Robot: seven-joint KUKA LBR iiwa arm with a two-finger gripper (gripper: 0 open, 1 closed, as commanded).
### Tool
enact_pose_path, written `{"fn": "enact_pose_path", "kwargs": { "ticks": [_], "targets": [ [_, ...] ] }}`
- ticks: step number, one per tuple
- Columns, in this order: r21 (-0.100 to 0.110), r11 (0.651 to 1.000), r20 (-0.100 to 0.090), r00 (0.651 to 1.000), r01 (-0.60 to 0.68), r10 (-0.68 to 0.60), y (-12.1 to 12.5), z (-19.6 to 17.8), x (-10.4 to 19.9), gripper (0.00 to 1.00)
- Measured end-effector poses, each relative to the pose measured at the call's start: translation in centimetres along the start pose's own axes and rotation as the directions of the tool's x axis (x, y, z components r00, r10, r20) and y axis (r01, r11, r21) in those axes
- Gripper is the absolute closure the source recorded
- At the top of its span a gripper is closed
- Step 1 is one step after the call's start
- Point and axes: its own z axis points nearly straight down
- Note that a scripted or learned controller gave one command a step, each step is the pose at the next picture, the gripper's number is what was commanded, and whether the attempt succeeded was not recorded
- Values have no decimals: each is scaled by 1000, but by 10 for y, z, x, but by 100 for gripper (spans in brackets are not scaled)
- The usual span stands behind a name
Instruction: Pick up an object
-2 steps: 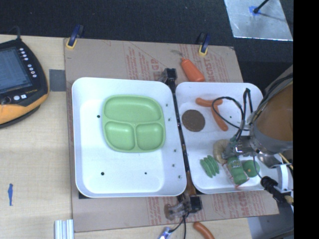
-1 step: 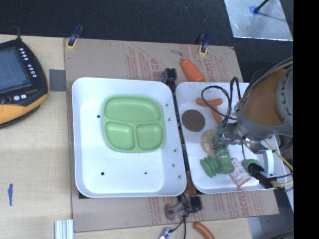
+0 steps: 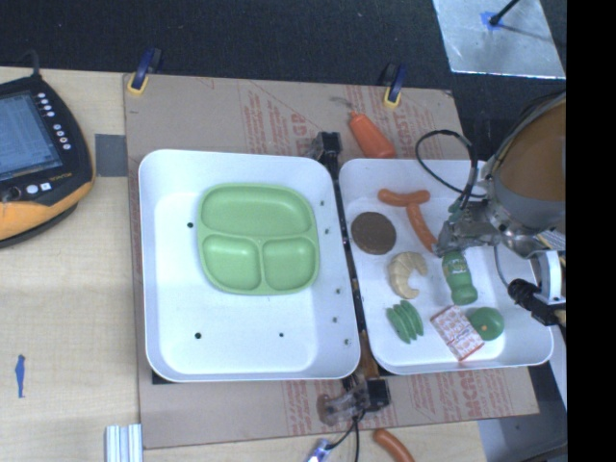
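Observation:
The right bin (image 3: 385, 176) holds several toy foods: a brown round patty (image 3: 372, 232), two orange sausages (image 3: 411, 210), a cream croissant (image 3: 408, 273), a green pea pod (image 3: 405, 320), a green bottle (image 3: 458, 277), a red-and-white packet (image 3: 456, 332) and a green lime (image 3: 487, 323). My gripper (image 3: 460, 239) hangs over the right side of this bin, just above the green bottle's top end and to the right of the sausages. Nothing shows between its fingers.
The left bin (image 3: 173, 258) carries a green divided plate (image 3: 258, 237). An orange carrot (image 3: 370, 135) lies outside the bins at the back. A teach pendant (image 3: 38, 157) rests on the bench at far left. Cables loop near the arm's wrist (image 3: 443, 142).

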Motion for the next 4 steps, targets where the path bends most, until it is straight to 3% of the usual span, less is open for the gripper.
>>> {"fn": "enact_pose_path", "kwargs": {
  "ticks": [1, 2, 3, 4],
  "targets": [
    [-10, 1000, 3, 1000, 1, -1, 43, 34, 1, 0],
    [-18, 1000, 9, 1000, 2, -1, 29, 34, 17, 0],
    [1, 1000, 3, 1000, -1, 1, 95, 36, 30, 0],
    [7, 1000, 2, 1000, -2, 2, 96, 37, 53, 0]
  ]
}}
